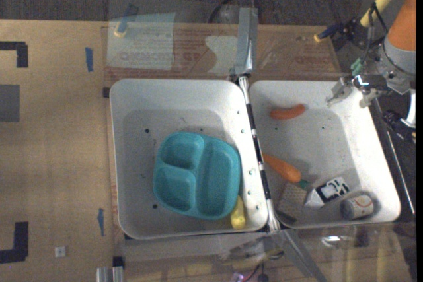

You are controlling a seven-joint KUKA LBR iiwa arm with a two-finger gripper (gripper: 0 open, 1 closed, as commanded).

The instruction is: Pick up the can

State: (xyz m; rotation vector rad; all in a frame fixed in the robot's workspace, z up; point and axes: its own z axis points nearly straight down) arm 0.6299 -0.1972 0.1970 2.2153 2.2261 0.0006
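- Plywood bench (53, 142) fills the left and centre of the frame, with black tape marks along its left edge and blue tape bits near the upper left; dark carpet runs across the top.
- Two white bins sit side by side: the left bin (132, 102) in the centre, the right bin (370, 142) toward the right.
- A clear sheet (142, 39) lies on the bench above the left bin.
- A teal tray (197, 175) with three compartments rests in the lower half of the left bin; a yellow item (238, 214) pokes out just beside its lower right corner, against the bin wall.
- In the right bin, a sausage (287, 111) lies near the upper left, and a carrot (283, 168) lies slanted along the left side.
- A brown patterned piece (289, 200) and a small black-and-white box (330, 190) sit near the bin's lower middle.
- The can (357, 206) lies on its side in the lower right corner of the right bin, just right of the box.
- The arm enters at the upper right; the gripper (353, 90) hangs over the bin's upper right corner, well apart from the can, with nothing between its parts. Whether it is spread or closed I cannot tell.
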